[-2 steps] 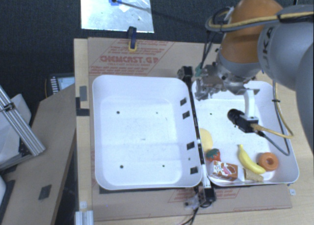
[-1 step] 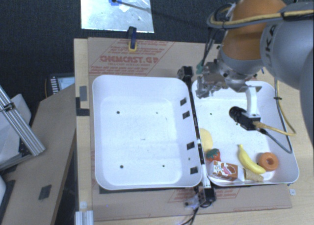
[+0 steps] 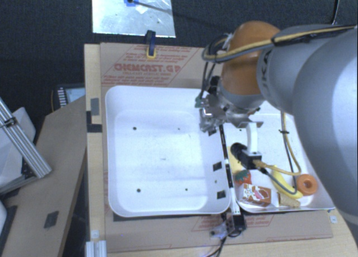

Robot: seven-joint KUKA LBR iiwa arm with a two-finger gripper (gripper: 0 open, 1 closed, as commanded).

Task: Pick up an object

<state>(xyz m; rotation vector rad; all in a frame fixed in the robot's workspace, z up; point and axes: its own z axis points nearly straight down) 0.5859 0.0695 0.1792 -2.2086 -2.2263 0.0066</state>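
There are two white bins: the left bin (image 3: 162,155) and the right bin (image 3: 279,132). In the right bin lie one orange ring (image 3: 306,184), one banana (image 3: 282,185) and one red packet (image 3: 256,194).

From my seat, the left bin (image 3: 159,155) has a bare floor, so I have free passage anywhere inside its walls. The right bin (image 3: 279,132) is tighter: the arm (image 3: 313,76) overhangs most of it, and an orange ring (image 3: 306,184), a red packet (image 3: 256,194) and a yellow piece (image 3: 279,178) crowd its near corner.
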